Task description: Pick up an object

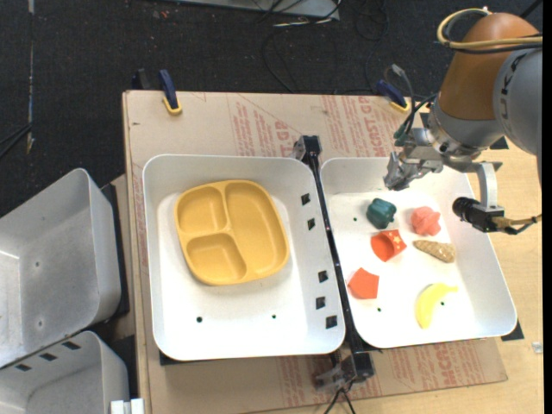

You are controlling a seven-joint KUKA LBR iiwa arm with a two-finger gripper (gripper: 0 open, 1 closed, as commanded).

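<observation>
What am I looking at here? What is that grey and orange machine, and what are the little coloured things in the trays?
The camera looks down from above a bench. The grey and orange machine is a robot arm reaching in from the right; its gripper hangs over the far end of the right bin, with nothing visibly held. In that bin lie small toys: a dark green block, a pink piece, two red pieces, a tan piece and a yellow banana. The left bin holds a yellow divided plate.
</observation>
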